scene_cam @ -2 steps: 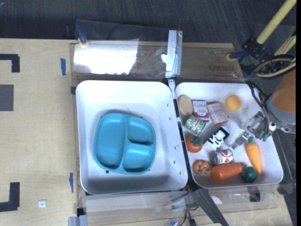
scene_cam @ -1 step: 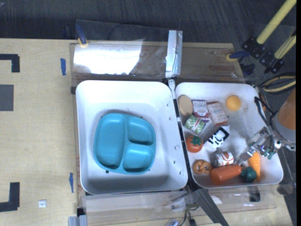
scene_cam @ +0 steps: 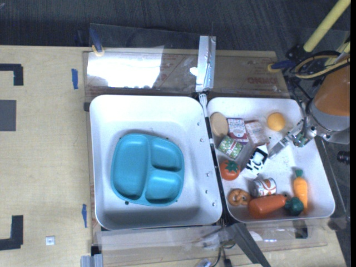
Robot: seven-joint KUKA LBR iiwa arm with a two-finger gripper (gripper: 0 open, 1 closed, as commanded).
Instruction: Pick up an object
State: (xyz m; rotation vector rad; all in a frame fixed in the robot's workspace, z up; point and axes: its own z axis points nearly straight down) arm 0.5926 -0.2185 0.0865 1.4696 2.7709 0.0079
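The right bin (scene_cam: 325, 168) holds several small items. At its back lie a tan egg-shaped piece (scene_cam: 219, 124), a red and white carton (scene_cam: 236, 128) and a yellow ball (scene_cam: 275, 120). In the middle are a green packet (scene_cam: 231, 147), a black and white object (scene_cam: 256, 160) and a tomato (scene_cam: 230, 170). Near the front are a can (scene_cam: 262, 187), a long orange vegetable (scene_cam: 267, 205) and a small carrot (scene_cam: 300, 188). My gripper (scene_cam: 281, 144) reaches in from the right, low over the bin, below the yellow ball and just right of the black and white object. I see nothing held in it.
The left bin (scene_cam: 105, 121) holds a blue divided plate (scene_cam: 147, 168). A metal divider (scene_cam: 206, 63) stands behind the gap between the bins. The arm's orange band (scene_cam: 336, 96) hangs over the right bin's back right corner, with cables (scene_cam: 311, 63) behind it.
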